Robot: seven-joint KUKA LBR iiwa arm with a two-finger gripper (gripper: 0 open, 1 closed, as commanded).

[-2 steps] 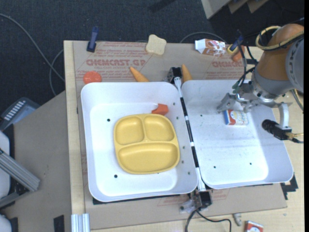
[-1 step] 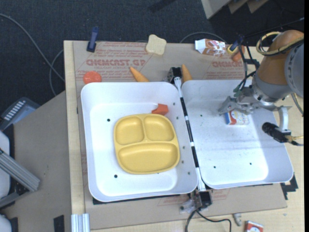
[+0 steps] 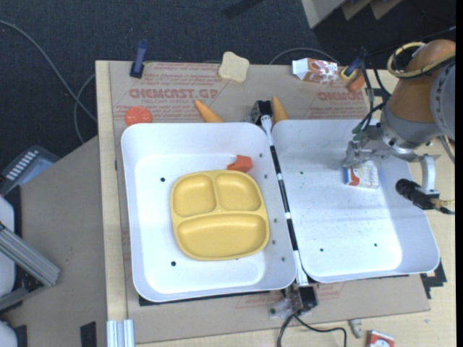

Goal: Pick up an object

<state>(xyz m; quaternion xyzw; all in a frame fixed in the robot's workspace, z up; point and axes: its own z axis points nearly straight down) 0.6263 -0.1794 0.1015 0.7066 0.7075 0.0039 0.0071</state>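
Over the right bin (image 3: pixel 405 259), at its far right part, the end effector (image 3: pixel 359 157) is hanging just above a small white carton with red print (image 3: pixel 364 175), which is lying flat on the bin floor. Whether the end effector is wide or narrow, I cannot tell; the wrist is hiding it from this angle. No object is showing in its grasp.

Left bin (image 3: pixel 145 266) is carrying a yellow divided tray (image 3: pixel 217 214) in the middle, with a small orange piece (image 3: pixel 241 163) lying just beyond the tray's far edge. On the counter (image 3: pixel 173 92) behind the bins, a beige foam block (image 3: pixel 234 66) and an orange carrot-like piece (image 3: pixel 207 112) are sitting well apart from the arm.

Judgement: the carton is looking like the likely target, and the step in hand is the descent onto it. Doing it well is calling for centring over the carton's narrow side before closing, since a flat carton is offering little height to catch. Coming down off-centre is risking a nudge toward the bin wall rather than a hold.
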